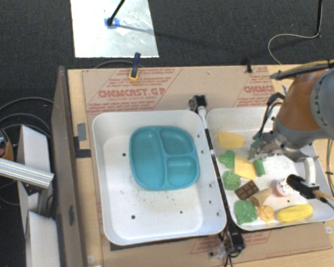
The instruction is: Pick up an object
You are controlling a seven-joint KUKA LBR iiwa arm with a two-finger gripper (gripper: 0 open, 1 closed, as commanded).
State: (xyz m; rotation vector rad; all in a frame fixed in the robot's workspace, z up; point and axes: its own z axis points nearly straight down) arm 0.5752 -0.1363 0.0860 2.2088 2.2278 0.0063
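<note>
My gripper [258, 151] is low over the middle of the right bin [238, 124], reaching in from the right. A small green piece [259, 167] sits right under its tip, and I cannot make out whether it is gripped. Beside it to the left lie a yellow wedge [243, 169] and a green leafy piece [227, 158]. Farther back is a yellow chunk [230, 139].
Along the right bin's front lie a green floret [232, 180], a brown chocolate bar [246, 189], a cone [261, 196], a pink and white piece [281, 187], a yellow corn cob [294, 212] and a green leaf [245, 211]. The left bin [115, 161] holds a teal divided plate [163, 157].
</note>
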